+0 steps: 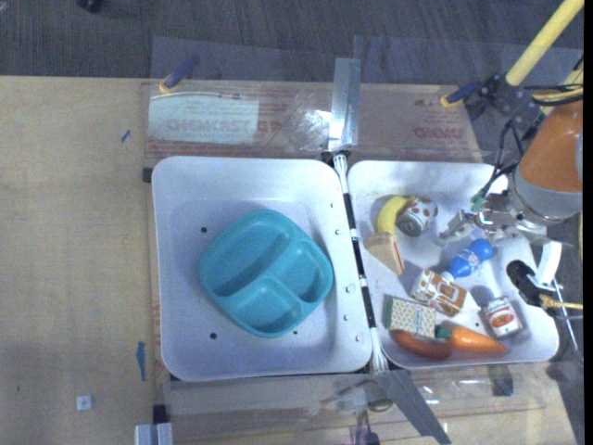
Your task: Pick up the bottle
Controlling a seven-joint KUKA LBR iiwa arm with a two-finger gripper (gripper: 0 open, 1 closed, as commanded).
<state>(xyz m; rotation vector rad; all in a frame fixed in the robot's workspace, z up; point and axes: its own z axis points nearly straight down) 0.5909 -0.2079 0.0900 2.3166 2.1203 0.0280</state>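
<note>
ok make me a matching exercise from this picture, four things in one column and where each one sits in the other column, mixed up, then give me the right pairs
Things:
1. teal divided plate
2. banana
3. carrot
4. blue bottle

Places:
A. right bin, along its near edge
B. middle of the left bin
C. right bin, just below the gripper
D. right bin, far left part, beside a small can

Pairs: 1-B, 2-D, 3-A, 4-C
</note>
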